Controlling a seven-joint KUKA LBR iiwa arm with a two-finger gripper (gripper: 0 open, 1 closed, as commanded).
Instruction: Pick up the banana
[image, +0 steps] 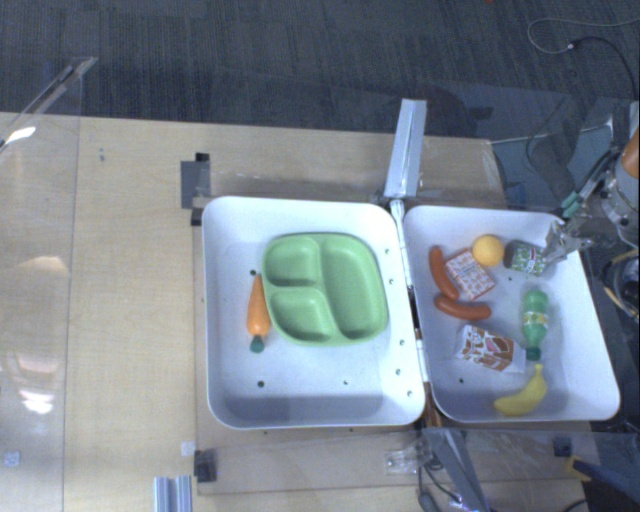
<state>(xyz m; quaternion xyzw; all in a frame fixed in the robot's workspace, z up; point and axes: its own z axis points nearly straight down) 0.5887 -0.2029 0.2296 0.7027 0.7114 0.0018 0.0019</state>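
Gripper (562, 238) sits over the upper right corner of the right bin (600, 385), just beside a small green-labelled can (523, 258); cannot tell its state from this angle. Banana (523, 394) lies near the bin's lower edge, well apart from the gripper, below a green bottle (535, 322) and right of a small carton (487, 349). Left bin (230, 390) on the desk (120, 300) holds a green divided plate (325, 286) with a carrot (258, 312) beside it.

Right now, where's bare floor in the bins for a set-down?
Left bin: a wide strip along the near wall, below the green tray and carrot. Right bin: crowded; sausages, cartons, bottle and banana leave small gaps.
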